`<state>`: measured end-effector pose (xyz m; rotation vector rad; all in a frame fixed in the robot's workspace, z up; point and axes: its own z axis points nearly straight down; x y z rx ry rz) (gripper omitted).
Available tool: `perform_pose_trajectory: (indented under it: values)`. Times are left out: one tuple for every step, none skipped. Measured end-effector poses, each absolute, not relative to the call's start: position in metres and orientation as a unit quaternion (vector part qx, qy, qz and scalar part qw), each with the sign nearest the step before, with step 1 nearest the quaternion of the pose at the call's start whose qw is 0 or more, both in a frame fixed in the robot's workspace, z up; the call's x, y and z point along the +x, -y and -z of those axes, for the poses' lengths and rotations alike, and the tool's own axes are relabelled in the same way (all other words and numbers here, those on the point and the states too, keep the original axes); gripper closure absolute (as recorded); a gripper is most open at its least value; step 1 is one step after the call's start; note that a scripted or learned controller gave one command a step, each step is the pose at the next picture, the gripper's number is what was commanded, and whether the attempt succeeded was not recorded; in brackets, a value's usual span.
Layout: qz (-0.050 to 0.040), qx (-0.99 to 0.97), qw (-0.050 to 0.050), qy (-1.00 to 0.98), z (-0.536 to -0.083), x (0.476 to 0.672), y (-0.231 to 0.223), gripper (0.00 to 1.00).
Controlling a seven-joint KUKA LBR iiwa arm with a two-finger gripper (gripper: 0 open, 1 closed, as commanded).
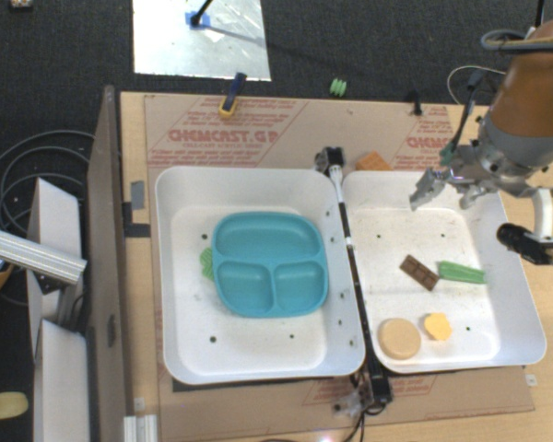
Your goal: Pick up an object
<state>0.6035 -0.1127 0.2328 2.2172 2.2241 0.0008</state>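
Brown bar (pixel 418 272) lies well below hand (pixel 447 188); hand open, grasping nothing.

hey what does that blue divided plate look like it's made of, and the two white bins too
Blue divided plate: probably moulded plastic, with an even teal colour, rounded compartment ridges and a soft matte sheen. Left bin and right bin: likely thin formed plastic, plain white, with rounded corners and lips; the material can't be confirmed by sight.
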Motion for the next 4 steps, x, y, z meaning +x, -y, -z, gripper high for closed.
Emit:
perform_pose_trajectory:
  values:
    - [0.0027, 0.708, -0.003, -0.706, -0.125, 0.569, 0.14, 0.0]
    - [-0.0019, 0.706, 0.003, -0.708, -0.085, 0.555, 0.138, 0.0]
    - [-0.0014, 0.707, 0.002, -0.708, -0.096, 0.555, 0.138, 1.0]
    - [-0.0051, 0.703, 0.005, -0.711, -0.206, 0.587, 0.087, 1.0]
